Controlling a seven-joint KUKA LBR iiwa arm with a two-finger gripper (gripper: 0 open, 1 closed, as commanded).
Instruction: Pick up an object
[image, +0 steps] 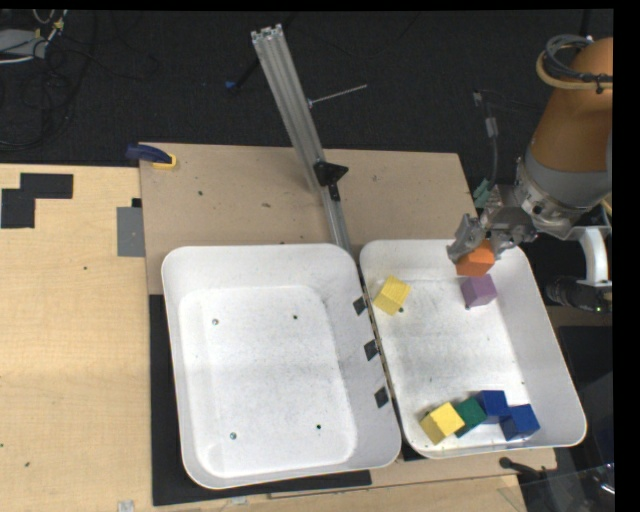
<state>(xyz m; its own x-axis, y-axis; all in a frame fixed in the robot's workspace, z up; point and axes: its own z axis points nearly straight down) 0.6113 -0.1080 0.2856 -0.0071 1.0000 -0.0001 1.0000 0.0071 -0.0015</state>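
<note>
One fixed camera looks down slantwise over both white bins

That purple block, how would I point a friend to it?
Start at the right-hand white bin of the two. Look to its far end, where the gripper hangs over an orange block. The purple block lies just nearer the camera than the orange one, the only purple piece there.

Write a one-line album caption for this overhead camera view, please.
Arm's end effector holds an orange block above the right bin, a purple block just below it.
</note>
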